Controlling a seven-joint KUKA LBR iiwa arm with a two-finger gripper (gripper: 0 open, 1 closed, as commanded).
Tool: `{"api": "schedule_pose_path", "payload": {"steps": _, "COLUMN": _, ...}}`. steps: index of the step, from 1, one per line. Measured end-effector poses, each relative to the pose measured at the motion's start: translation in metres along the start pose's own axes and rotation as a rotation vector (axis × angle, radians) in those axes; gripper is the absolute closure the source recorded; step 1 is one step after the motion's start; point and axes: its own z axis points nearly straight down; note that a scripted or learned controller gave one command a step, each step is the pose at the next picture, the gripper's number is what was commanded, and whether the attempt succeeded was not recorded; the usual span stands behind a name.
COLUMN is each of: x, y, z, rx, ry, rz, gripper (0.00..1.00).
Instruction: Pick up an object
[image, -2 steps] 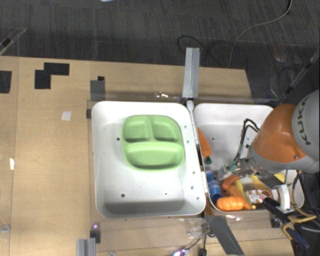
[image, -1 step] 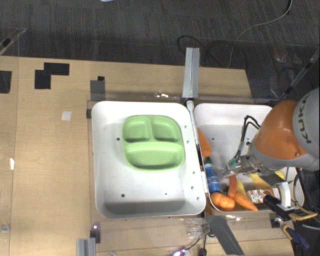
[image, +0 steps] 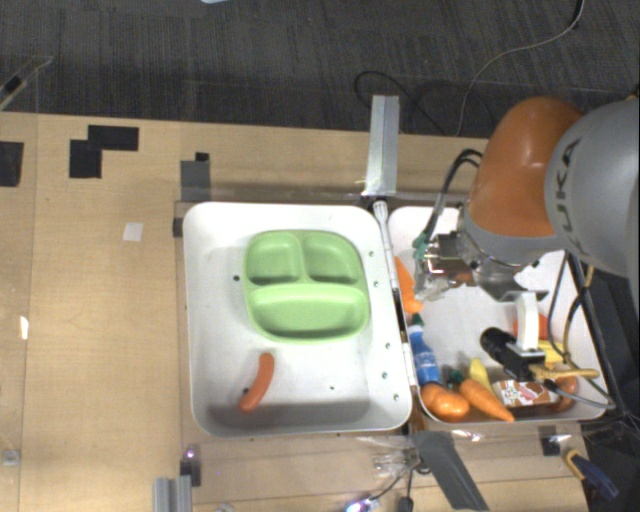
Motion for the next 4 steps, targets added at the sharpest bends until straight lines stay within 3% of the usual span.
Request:
{"api": "schedule_pose_path", "payload": {"steps": 1, "x": -0.003, "y": 0.059, "z": 0.022, "rx": 0.001, "ry": -0.001, "rz": -0.082, "gripper": 1.00}}
{"api": "schedule_pose_path", "payload": {"steps": 2, "x": 0.029, "y": 0.077, "z": -0.044, "rx": -0.002, "ry": -0.001, "rz": -0.523, "gripper": 1.00}}
{"api": "schedule_pose_path", "payload": {"steps": 3, "x": 0.036, "y": 0.041, "z": -0.018, "rx": 0.003, "ry": 0.000, "rz": -0.295, "gripper": 1.00}}
{"api": "schedule_pose_path", "payload": {"steps": 4, "x": 0.009, "y": 0.018, "z": 0.001, "rx": 0.001, "ry": 0.000, "rz": -0.491, "gripper": 1.00}}
